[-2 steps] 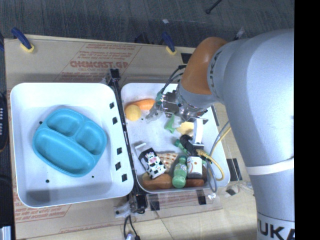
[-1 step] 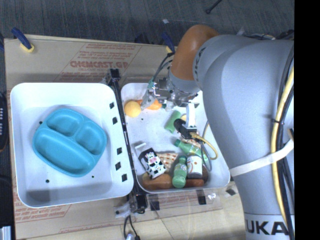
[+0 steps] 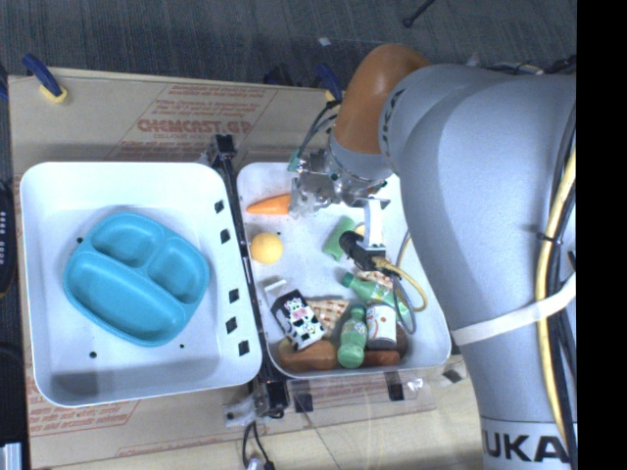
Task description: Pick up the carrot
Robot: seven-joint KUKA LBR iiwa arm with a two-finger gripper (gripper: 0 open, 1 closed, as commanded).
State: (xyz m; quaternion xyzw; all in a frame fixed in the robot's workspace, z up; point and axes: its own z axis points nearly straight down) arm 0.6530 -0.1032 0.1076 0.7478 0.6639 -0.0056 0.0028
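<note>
Left white shallow plastic bin (image 3: 39,262): holds one blue plastic divided plate with three compartments (image 3: 137,276), lying near the bin's middle. Right white shallow plastic bin (image 3: 257,176): orange tapered plastic carrot (image 3: 268,205) lies on its side at the far left, tip pointing left, thick end toward the gripper. Small yellow round ball-like fruit (image 3: 265,249) sits just nearer than the carrot. Black-and-white patterned small box (image 3: 300,323) lies at the near left, beside a brown loaf-shaped item (image 3: 309,357) along the near wall. Green plastic bottles (image 3: 351,339) and a dark-labelled small bottle (image 3: 383,327) cluster at the near right. Grey two-finger metal gripper (image 3: 312,190) hovers at the far end of the right bin, just right of the carrot's thick end; whether its jaws are apart or closed cannot be told, and nothing is visibly held.
</note>
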